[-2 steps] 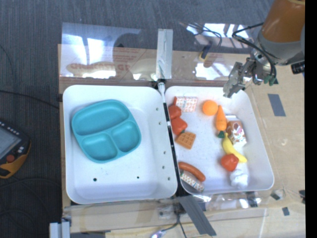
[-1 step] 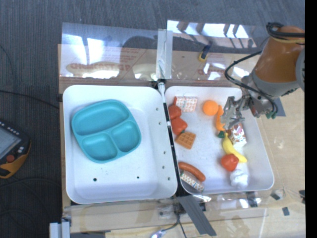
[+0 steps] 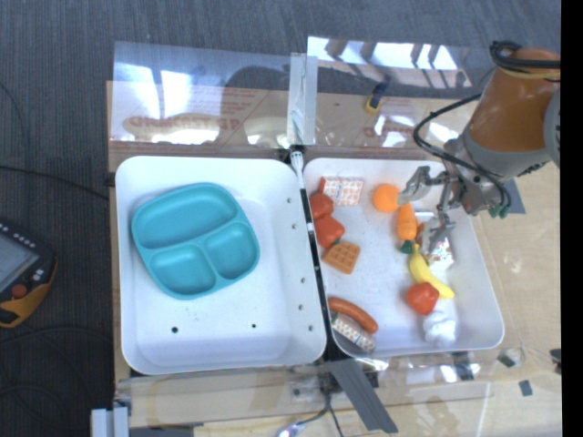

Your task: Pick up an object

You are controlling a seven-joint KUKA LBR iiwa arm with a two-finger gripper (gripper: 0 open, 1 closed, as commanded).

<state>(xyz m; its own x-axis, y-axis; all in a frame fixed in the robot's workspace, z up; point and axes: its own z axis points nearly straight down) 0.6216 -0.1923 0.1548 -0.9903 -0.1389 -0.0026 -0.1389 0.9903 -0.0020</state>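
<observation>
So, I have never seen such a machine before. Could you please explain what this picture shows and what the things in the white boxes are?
One camera looks down on a bench. The grey and orange robot arm reaches in from the right; its gripper hangs over the right bin. That bin holds toy food: a banana, an orange ball, a waffle, a sausage and other small pieces. The left bin holds a blue divided plate. I cannot see anything held between the fingers.

Bright overhead light, glare streaking the clear panels (image 3: 273, 89) behind the bins; the picture is slightly soft.
</observation>
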